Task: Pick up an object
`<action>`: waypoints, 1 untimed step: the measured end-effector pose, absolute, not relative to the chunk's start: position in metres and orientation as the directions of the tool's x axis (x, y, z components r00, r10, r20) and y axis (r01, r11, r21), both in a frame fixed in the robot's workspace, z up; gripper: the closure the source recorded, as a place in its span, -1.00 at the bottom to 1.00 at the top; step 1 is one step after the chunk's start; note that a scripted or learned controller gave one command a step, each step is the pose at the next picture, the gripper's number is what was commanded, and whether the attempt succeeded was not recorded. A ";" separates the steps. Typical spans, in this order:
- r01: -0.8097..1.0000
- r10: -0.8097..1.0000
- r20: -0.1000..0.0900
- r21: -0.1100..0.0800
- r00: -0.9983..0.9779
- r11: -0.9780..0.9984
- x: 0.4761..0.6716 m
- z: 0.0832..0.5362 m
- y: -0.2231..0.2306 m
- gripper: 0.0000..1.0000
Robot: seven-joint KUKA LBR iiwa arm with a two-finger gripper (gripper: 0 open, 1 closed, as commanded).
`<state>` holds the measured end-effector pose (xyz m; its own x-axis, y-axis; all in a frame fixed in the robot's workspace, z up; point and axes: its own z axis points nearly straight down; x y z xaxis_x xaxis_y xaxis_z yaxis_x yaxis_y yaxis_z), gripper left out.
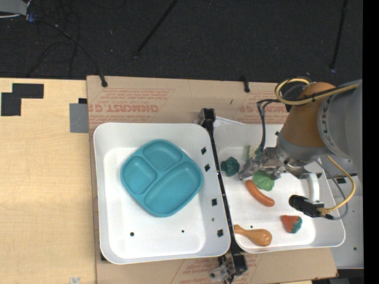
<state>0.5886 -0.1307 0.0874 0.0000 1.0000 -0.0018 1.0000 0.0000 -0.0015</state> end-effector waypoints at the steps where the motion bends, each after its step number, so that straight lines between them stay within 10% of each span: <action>1: 1.000 1.000 -0.002 0.000 0.003 -0.003 0.589 0.099 -0.132 1.00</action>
